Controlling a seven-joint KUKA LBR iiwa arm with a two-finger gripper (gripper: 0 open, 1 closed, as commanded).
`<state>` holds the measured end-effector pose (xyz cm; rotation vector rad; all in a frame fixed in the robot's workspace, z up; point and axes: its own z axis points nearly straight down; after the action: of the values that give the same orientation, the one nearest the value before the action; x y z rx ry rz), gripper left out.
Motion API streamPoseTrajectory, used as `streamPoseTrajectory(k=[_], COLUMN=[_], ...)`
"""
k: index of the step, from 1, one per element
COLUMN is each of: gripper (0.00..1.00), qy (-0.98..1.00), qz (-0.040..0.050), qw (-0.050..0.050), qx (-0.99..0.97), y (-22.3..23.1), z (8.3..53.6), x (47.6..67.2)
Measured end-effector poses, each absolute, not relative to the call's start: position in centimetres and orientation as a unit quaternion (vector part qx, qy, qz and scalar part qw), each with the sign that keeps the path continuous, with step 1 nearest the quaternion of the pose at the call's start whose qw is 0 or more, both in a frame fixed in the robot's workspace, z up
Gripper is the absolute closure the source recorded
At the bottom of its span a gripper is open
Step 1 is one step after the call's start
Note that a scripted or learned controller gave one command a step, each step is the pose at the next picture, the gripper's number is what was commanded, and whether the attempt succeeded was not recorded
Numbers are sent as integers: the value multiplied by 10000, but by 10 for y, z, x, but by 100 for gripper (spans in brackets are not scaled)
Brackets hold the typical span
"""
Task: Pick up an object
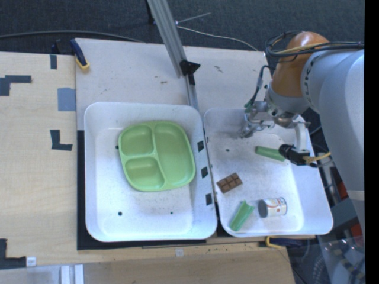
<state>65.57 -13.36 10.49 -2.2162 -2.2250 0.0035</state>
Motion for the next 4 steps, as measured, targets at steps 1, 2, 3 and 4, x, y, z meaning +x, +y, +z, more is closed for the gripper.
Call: streamPoseTrajectory(k=[1, 2, 3, 4], gripper=[100, 100, 100, 100], qy=[-7078, -7076, -7075, -7093], qz=[-14, -15, -4, -3], qw=[-17, -23, -4, 12], qx=[-7064, -7066, -7067, -7049], y=[-128, -130, -129, -75], z=[167, 219, 235, 242], x=[654, 665, 666, 652])
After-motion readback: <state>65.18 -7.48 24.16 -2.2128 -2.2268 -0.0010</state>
